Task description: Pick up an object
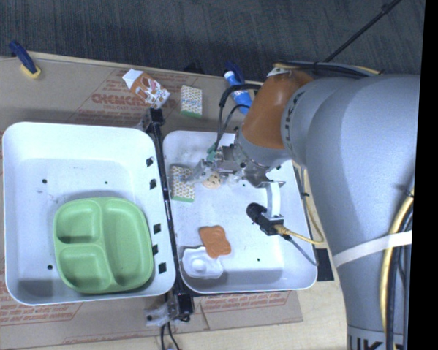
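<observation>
Brown cardboard covers the bench (241, 311), and dark floor lies beyond its far edge. At the near right, the grey arm's base (377, 303) bears the white letters "UK".

The left bin (5, 196) holds a green divided plate (102, 245) toward its near edge. In the right bin (298, 273), a small white moulded piece (200, 264) sits at the near edge. An orange-brown toast-like piece (215, 241) lies just beyond it. A green-and-white patterned pad (182, 182) rests against the left wall.

The gripper (218, 167) hangs over the far left part of this bin, with a small biscuit-like piece (213, 181) right at its tip. I cannot tell whether the gripper is spread or closed, or whether it touches the piece.

Beyond the bins, the cardboard carries red print beginning "CHEM" (117, 99). A wrapped snack packet (145, 88) and a green square packet (191, 101) lie there.
</observation>
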Tool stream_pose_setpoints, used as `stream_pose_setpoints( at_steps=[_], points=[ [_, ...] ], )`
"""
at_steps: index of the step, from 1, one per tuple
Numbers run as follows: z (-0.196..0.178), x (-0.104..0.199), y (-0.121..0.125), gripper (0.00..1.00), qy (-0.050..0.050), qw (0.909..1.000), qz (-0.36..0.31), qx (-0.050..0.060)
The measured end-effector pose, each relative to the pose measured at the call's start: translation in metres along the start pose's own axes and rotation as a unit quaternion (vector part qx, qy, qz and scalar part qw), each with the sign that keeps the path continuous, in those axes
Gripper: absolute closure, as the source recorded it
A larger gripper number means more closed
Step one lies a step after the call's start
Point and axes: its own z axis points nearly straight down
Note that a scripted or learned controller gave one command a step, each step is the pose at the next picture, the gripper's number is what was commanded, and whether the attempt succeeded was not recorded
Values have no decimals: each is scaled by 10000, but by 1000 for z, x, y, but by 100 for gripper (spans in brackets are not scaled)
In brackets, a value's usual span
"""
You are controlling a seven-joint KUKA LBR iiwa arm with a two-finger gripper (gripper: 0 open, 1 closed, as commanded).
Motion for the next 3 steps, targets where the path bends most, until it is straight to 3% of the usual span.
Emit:
stream_pose_setpoints(
  at_steps=[1, 2, 3],
  points=[
    [-10, 0, 0, 100, -7, 10000, -32, 10],
    [-120, 120, -56, 100, 12, 10000, -38, 23],
    [-119, 118, -57, 0, 3, 10000, -22, 35]
  ],
)
